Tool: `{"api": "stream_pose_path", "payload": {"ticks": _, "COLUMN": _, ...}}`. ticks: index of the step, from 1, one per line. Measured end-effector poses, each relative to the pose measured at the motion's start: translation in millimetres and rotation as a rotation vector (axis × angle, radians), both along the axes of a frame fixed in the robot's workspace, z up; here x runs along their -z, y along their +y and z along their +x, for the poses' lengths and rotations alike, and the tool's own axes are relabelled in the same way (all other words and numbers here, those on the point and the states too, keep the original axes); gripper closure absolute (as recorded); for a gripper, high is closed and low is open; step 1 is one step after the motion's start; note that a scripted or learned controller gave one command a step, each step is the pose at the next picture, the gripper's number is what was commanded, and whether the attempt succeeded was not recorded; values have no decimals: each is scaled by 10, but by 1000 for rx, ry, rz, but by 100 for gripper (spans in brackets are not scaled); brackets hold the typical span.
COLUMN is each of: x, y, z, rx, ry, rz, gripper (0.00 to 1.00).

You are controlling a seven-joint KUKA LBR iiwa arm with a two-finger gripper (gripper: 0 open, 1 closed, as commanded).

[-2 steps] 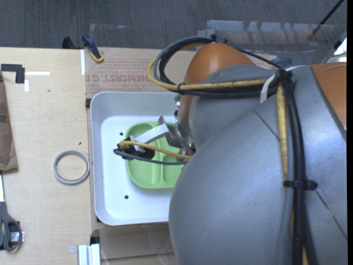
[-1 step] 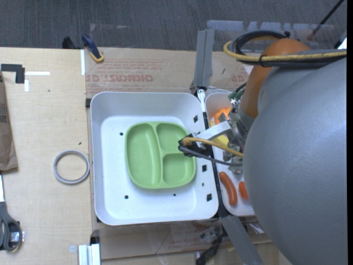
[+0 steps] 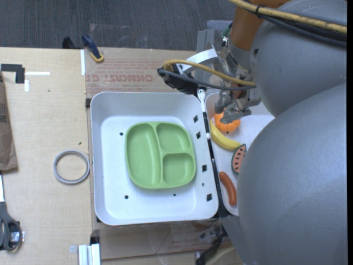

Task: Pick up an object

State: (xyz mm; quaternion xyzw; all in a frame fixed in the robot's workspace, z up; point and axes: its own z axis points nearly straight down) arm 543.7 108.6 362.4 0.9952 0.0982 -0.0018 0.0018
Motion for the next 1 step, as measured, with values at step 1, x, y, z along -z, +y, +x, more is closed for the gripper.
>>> {"api": "stream_pose_path", "payload": {"ticks": 1, "x": 837, "y": -922, "z": -511, "rx": -98, "ry": 4, "rz": 1, "gripper": 100}}
